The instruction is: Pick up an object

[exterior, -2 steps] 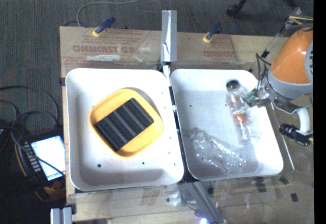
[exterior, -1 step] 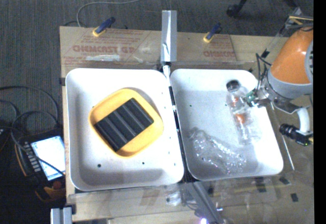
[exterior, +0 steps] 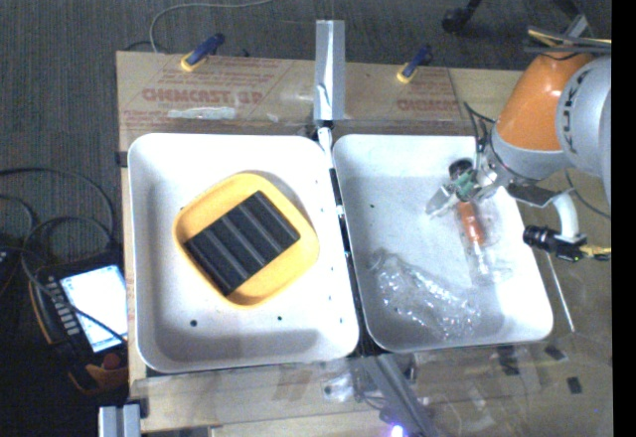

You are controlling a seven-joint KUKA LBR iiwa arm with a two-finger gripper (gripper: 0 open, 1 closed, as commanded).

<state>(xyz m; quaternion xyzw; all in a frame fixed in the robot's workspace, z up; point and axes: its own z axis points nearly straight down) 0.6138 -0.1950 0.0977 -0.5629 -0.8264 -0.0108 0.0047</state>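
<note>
An orange tube-shaped item (exterior: pixel 471 226) is lying in the right bin (exterior: pixel 393 326), toward its far right side, under the gripper (exterior: pixel 463 185). The gripper is hanging just above the item's far end; whether it is gripping anything cannot be told. A clear crumpled plastic piece (exterior: pixel 422 291) is lying nearer in the same bin. A yellow tray with black ribs (exterior: pixel 246 236) is sitting in the left bin (exterior: pixel 159 326).

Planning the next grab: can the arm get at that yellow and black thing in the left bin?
Probably yes. The yellow and black object lies alone in the left bin; the gripper is over the right bin.
</note>
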